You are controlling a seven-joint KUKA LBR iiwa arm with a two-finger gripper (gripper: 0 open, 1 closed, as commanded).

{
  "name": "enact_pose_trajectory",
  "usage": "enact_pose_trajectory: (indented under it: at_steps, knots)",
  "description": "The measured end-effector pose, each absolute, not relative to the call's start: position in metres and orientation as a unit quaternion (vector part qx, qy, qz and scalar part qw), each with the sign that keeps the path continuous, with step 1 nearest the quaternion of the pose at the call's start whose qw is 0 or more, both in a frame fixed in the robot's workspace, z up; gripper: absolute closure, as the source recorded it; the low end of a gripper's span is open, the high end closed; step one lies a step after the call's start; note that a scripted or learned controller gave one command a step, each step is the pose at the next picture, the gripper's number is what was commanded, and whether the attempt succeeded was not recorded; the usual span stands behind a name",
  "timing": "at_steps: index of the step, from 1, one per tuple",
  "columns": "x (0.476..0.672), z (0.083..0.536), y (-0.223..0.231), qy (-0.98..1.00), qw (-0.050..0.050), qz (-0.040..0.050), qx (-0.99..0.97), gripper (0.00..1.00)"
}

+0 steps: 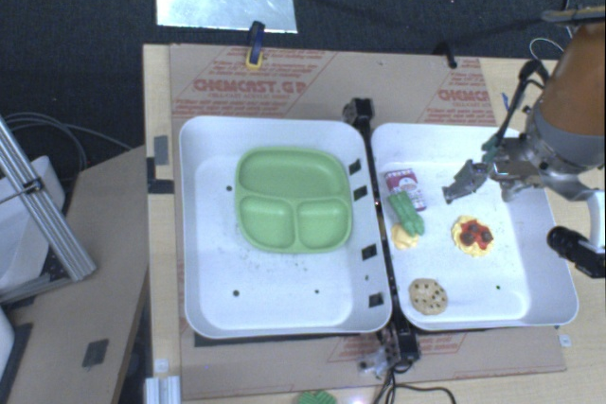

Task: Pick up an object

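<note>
Four small toy foods lie in the right bin (540,293). The gripper (461,187), whether open or closed I cannot tell, hovers above the pizza toy (472,235), and must go down next.

Single fixed cam sitting above the bench (312,71), looking down at a slant, taking in both white bins (204,203), arm (578,99) coming in from right

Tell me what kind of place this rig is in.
Probably a robotics lab test bench, not a kitchen: two white bins clamped on a board, toy food such as a cookie and a green divided plate, and cables on dark carpet.
</note>
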State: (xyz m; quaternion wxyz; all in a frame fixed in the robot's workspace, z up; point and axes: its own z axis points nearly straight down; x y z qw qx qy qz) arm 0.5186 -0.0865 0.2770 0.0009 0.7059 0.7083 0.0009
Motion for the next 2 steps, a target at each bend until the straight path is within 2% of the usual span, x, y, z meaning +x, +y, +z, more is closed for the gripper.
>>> enact_pose_trajectory:
  at_steps: [1,2]
  knots:
    - [0.533,0.188,-0.117,0.707,-0.001,-0.0013,0.707,0.00]
    - [0.551,0.150,-0.175,0.706,0.001,0.0001,0.708,0.00]
